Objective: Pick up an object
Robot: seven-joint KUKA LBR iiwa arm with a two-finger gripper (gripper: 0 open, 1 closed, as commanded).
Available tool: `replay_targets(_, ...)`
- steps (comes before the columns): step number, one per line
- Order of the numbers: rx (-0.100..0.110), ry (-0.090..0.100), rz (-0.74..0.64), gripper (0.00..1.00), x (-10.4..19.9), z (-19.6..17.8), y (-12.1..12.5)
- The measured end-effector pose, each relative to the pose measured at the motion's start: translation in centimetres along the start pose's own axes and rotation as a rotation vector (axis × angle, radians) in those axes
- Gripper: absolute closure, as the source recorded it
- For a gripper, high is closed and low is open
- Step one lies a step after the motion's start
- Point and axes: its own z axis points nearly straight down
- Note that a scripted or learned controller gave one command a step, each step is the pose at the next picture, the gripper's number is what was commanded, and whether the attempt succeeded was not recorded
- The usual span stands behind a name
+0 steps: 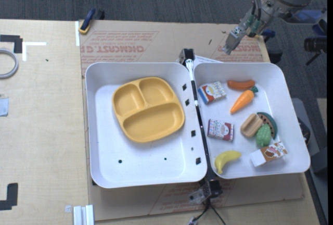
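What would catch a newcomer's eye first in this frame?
The yellow divided plate dominates the left bin. The right bin holds bright toy food: an orange carrot, a yellow banana and small cartons. The gripper hangs beyond the right bin's far edge, over the cardboard.

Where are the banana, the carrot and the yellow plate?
banana (227, 160): camera view, middle of its curved body.
carrot (242, 101): camera view, middle of the orange root.
yellow plate (151, 124): camera view, floor of its large front compartment.
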Motion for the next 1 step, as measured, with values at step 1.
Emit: replay_targets(1, 0.002, 0.004, -0.126, 1.0, 3.85, 9.53, -1.83)
